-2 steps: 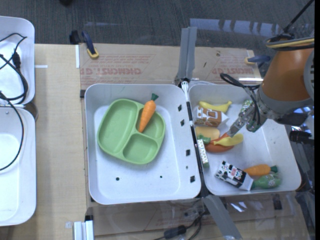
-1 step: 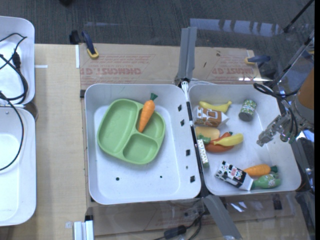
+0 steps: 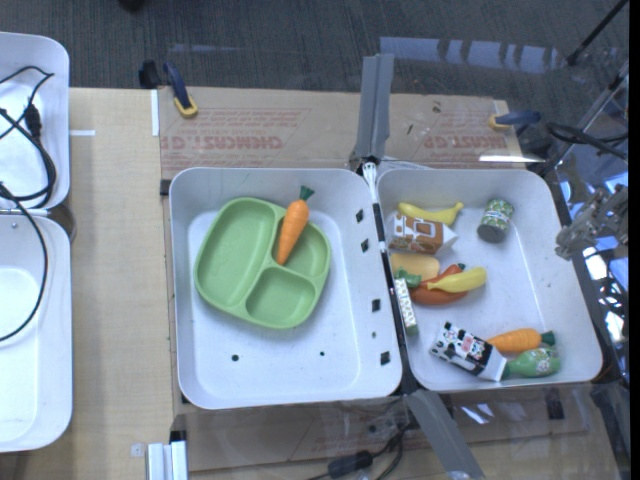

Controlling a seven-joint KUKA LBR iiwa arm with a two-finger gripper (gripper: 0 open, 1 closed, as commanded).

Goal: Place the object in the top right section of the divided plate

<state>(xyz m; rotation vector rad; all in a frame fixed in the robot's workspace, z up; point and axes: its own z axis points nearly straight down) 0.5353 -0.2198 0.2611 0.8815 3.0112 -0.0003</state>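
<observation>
A green divided plate (image 3: 225, 258) lies in the left white bin (image 3: 200, 368). An orange toy carrot (image 3: 292, 228) with a green top rests in the plate's top right section, its tip reaching toward the divider ridge. My gripper (image 3: 583, 233) shows as a grey blurred shape at the right rim of the right bin (image 3: 560, 298), far from the plate and the carrot. Nothing can be seen held in it.
The right bin holds several toy foods: a banana (image 3: 430, 211), a brown carton (image 3: 415, 234), a green can (image 3: 495, 220), a yellow and red pile (image 3: 447, 284), a cow-print carton (image 3: 467, 351), and an orange piece (image 3: 518, 341). Clamps and cables lie around the bench.
</observation>
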